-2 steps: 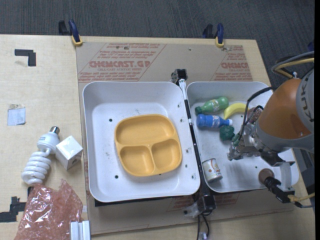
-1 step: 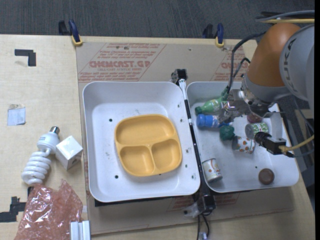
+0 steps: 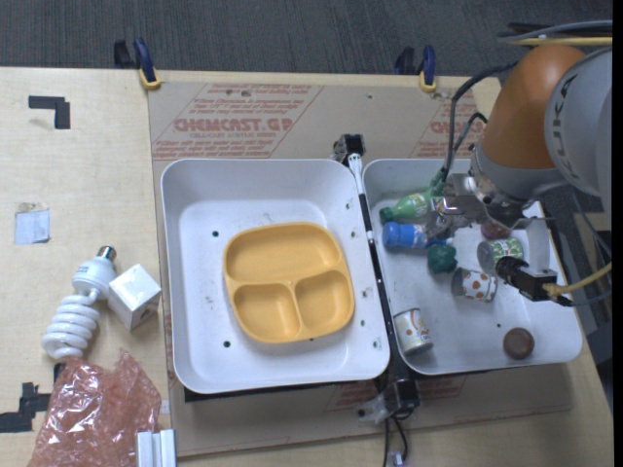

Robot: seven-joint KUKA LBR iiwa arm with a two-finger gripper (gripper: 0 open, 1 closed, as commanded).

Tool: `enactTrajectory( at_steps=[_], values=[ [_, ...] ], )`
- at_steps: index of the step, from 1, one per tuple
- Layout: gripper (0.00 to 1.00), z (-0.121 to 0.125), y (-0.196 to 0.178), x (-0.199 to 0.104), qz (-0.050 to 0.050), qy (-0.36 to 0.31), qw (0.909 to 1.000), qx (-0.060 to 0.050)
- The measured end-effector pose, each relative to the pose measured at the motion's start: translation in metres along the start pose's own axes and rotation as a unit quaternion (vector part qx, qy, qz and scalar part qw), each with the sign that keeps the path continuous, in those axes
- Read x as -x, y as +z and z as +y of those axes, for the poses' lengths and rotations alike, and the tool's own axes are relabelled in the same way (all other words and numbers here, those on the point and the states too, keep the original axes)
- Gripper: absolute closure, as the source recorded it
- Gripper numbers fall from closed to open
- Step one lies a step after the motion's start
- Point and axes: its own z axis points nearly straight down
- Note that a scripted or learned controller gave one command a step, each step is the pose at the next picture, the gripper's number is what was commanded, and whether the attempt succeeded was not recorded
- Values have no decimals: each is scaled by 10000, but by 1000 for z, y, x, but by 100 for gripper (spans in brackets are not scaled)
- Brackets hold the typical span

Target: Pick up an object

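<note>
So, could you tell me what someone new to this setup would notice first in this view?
Probably the yellow divided plate, lying alone in the left bin. Next, the grey arm with its orange band reaching into the right bin, where small things crowd together: a green bottle, a blue bottle, a small can and a brown ball. A spiral light bulb lies on the bench at left.

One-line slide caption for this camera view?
KUKA arm's gripper low in the right bin among small objects; a yellow divided tray sits in the left bin.

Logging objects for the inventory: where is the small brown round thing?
The small brown round thing lies in the right bin's near right corner, apart from the can.
</note>
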Motion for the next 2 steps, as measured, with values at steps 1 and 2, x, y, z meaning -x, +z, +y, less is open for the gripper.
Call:
enactTrajectory(
  at_steps=[1,2],
  values=[
    [0,16,87,66,2,7,10000,-3],
    [0,-54,99,40,5,21,10000,-1]
  ],
)
